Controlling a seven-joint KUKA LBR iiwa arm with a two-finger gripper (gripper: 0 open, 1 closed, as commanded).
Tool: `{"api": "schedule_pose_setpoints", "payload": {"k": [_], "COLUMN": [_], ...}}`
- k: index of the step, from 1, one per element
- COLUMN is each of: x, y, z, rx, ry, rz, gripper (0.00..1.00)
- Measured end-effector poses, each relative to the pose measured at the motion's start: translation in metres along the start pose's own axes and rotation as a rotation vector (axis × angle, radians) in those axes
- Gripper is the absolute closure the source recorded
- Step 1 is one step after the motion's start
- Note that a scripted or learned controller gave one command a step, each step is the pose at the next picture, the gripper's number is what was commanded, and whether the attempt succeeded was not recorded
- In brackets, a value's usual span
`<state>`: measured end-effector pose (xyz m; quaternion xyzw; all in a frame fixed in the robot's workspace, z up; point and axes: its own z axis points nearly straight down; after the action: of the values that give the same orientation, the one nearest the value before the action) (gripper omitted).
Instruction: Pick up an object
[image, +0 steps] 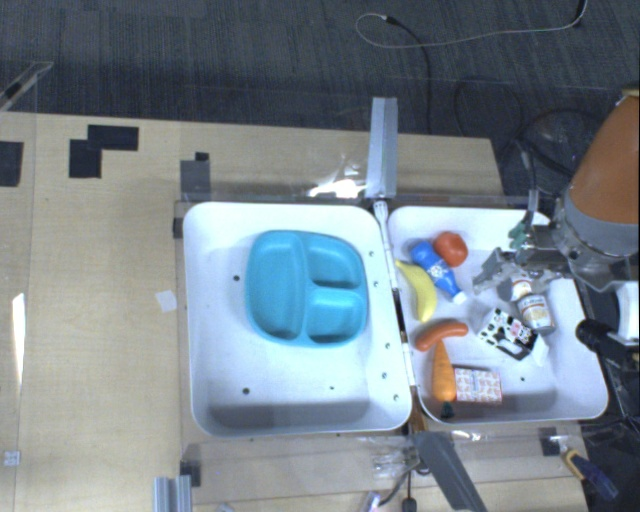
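Note:
My gripper (497, 272) hangs over the right bin (570, 400), in its upper right part, with the grey arm and orange band behind it at the view's right edge. Just below it stands a small brown bottle with a white label (534, 309). A black-and-white patterned packet (508, 334) lies beside that bottle. Left of the gripper are a red ball (451, 247), a blue bottle (437, 268) and a yellow banana (419, 289). Lower down lie a sausage (441, 333), an orange carrot (443, 372) and a small patterned box (477, 384). Nothing shows between the gripper's tips.
The left bin (215, 380) bears a blue divided tray (305, 286). A grey divider post (383, 150) stands behind the seam between the bins. Cables (430, 40) run across the dark floor at the back. Black clamps sit at the bench's lower right.

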<state>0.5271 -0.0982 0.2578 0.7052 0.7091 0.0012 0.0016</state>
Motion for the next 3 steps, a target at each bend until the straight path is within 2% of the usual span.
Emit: {"api": "schedule_pose_setpoints", "payload": {"k": [1,2,3], "x": [-0.088,-0.101,-0.099], "y": [0.036,0.068,-0.014], "z": [0.077,0.156,0.168], "rx": [0.001,-0.004,-0.007], "ry": [0.000,-0.001,-0.002], "rz": [-0.021,-0.089,-0.077], "gripper": [0.00,0.00,0.00]}}
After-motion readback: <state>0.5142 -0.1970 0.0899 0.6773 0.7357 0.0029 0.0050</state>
